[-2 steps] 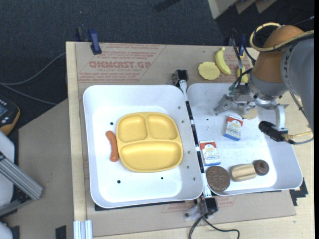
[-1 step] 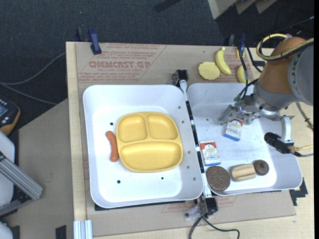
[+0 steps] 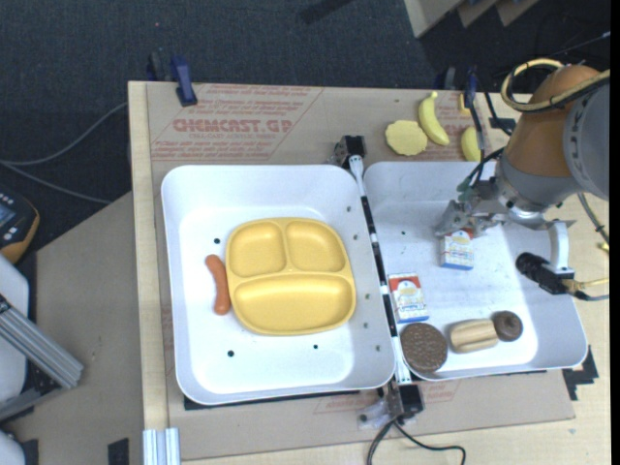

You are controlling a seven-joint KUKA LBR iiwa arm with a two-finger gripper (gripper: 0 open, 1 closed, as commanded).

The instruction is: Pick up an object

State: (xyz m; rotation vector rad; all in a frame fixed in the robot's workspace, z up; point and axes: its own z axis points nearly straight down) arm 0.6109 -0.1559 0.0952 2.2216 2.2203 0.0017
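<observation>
The gripper sits right over the small carton. I cannot tell its grip. It should squeeze the carton's sides, then lift slowly.

A robotics lab: beside the two white bins, cardboard sheeting is clamped to the bench, with loose cables over dark carpet.

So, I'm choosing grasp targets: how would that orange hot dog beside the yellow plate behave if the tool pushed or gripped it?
The hot dog looks long and rounded, so a sideways push would probably roll it. It seems like a small plastic toy, likely light and stiff. Its smooth surface might slip unless gripped across its narrow width.
</observation>
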